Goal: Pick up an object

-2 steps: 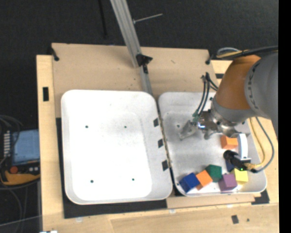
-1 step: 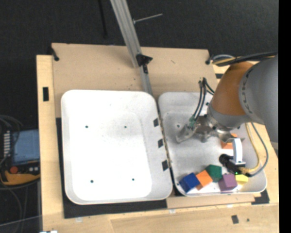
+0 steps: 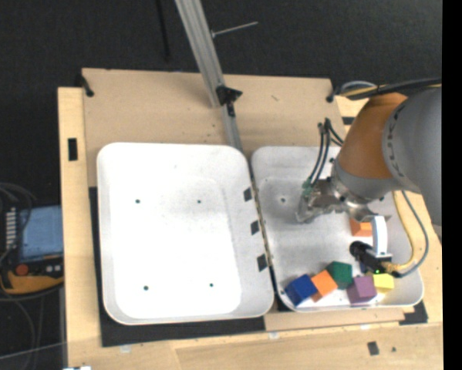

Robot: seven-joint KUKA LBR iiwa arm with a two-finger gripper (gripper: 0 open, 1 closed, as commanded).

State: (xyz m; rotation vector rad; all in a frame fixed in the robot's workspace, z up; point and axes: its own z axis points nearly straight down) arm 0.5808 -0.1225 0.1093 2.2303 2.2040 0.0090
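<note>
Gripper (image 3: 311, 205) hangs over the upper middle of the right bin (image 3: 281, 168); you can't tell from this angle how its fingers stand, and nothing shows between them. Blocks cluster well apart from it along that bin's near edge: blue block (image 3: 299, 289), orange block (image 3: 323, 284), green block (image 3: 341, 273), purple block (image 3: 362, 289), yellow block (image 3: 383, 281). Left bin (image 3: 173, 230) sits beside it on your tabletop (image 3: 161, 106).

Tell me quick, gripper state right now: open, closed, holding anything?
Gripper: cannot be told from this view; it is over the right bin, apart from the blocks at the bin's near edge.
</note>
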